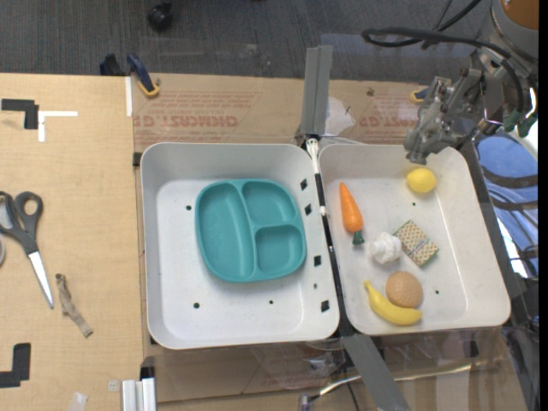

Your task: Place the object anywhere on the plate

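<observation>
A teal divided plate [251, 229] lies in the left bin [163, 247]. The right bin [462, 255] holds a yellow lemon [420, 181], an orange carrot [350, 209], a white crumpled lump [384, 247], a small patterned packet [416, 242], a tan round fruit [404, 289] and a yellow banana [390, 307]. My gripper [421, 146] hangs over the bin's far right corner, just above and behind the lemon. Nothing shows between its fingers.
Scissors [27, 234] and a small scrap [75, 308] lie on the bench at the left. A grey divider bar [316, 92] rises between the bins at the back. Cables [428, 37] trail at the top right.
</observation>
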Controlling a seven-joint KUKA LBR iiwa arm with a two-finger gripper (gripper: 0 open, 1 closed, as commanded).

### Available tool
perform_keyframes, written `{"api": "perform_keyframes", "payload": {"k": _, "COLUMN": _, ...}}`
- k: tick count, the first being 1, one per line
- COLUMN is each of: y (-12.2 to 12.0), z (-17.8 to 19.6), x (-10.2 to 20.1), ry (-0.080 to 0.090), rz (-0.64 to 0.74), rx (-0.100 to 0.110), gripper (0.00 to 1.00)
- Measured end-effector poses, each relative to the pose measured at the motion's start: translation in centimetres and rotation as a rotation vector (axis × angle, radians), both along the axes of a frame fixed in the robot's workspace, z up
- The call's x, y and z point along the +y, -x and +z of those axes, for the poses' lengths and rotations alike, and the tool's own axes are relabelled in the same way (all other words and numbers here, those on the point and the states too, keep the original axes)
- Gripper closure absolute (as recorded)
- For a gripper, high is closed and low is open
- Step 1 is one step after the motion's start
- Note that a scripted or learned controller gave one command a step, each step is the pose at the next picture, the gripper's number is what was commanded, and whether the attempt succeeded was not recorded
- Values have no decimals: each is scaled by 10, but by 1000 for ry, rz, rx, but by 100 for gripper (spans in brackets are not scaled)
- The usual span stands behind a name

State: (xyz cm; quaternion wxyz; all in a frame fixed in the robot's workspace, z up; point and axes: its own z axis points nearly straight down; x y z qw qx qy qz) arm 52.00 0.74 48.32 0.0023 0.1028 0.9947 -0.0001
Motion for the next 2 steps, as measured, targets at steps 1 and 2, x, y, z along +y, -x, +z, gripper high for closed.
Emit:
{"api": "perform_keyframes", "payload": {"k": 1, "y": -80, "z": 9, "x": 21, "ry": 1, "rz": 477, "rx": -3, "gripper": 100}}
{"api": "perform_keyframes", "payload": {"k": 2, "y": -96, "z": 9, "x": -115, "ry": 4, "rz": 672, "rx": -4, "gripper": 100}}
